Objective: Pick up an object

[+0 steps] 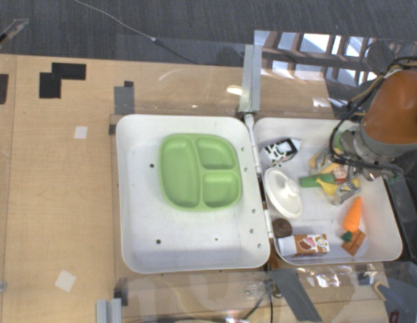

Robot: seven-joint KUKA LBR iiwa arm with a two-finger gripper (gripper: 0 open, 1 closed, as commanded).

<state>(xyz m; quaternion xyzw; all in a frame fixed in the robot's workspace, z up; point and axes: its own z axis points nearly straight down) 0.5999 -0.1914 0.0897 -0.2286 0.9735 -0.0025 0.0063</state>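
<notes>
- Gripper (pixel 343 170) sat low over the right bin (pixel 390 247), at the right of the frame, under the orange band (pixel 395 110) of the arm; the wrist hid most of it, so whether it was spread or pressed together could not be told, nor whether it gripped anything.
- Clutter directly below the gripper: a yellow banana-like piece (pixel 326 185) and a green piece (pixel 311 180), bunched with shiny wrapping too blurred to name; contact with the gripper could not be judged.
- Carrot (pixel 354 214) lay just below that cluster, tilted, with a small brown block (pixel 353 243) near its lower end.
- White bowl (pixel 284 194) rested against the bin's left wall, a black-and-white patterned item (pixel 280 151) above it and a dark round piece (pixel 282 228) below it.
- Small carton (pixel 310 244) lay along the bin's lower edge.
- Left bin (pixel 137 241) held a green divided plate (pixel 199 171) near its centre.
- Cables (pixel 353 110) looped beside the arm at upper right.
</notes>
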